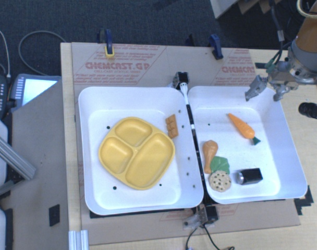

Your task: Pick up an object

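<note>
Nothing picked yet, by my read. My gripper (269, 90) released, fingers spread, nothing between, hovering over upper edge of right bin (289, 139). Nearest obj: carrot (241, 126) lying on bin floor below-left, apart from gripper. Descent, grasp, lift all left.

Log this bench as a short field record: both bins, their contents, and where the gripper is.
left bin: yellow divided plate; small brown waffle piece beside the plate's upper right
right bin: carrot, chicken drumstick, green leafy piece, cookie, dark cylinder
gripper: over the right bin's upper right corner, fingers spread, nothing between them
nearest item to gripper: carrot, apart from it
pick status: not yet done
</note>
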`<state>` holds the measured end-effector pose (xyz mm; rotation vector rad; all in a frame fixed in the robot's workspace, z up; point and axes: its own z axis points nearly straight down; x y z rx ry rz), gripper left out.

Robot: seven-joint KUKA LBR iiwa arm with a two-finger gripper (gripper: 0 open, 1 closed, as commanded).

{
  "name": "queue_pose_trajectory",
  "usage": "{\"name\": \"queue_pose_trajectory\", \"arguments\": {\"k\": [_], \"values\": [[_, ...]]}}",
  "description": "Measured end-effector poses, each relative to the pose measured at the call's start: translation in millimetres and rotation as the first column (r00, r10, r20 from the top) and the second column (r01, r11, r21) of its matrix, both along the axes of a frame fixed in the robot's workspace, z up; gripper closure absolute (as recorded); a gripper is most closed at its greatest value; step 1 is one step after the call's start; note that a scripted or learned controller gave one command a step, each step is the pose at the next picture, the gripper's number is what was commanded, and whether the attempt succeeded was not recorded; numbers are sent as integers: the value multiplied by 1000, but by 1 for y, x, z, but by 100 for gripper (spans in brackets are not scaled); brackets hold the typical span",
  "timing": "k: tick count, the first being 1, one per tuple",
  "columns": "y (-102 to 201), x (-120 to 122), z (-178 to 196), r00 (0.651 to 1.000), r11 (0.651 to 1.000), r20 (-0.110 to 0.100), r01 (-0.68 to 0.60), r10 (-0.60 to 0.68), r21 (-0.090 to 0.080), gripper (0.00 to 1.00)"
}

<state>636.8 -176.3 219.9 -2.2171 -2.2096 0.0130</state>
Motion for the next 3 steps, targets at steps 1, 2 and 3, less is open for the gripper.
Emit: {"name": "queue_pose_trajectory", "arguments": {"k": [1,2,3], "values": [[1,3,9,1000,1000,15,-4,4,-3,0],[11,5,-45,1000,1000,10,-5,5,-2,0],[12,-4,-103,1000,1000,10,-3,3,-2,0]]}}
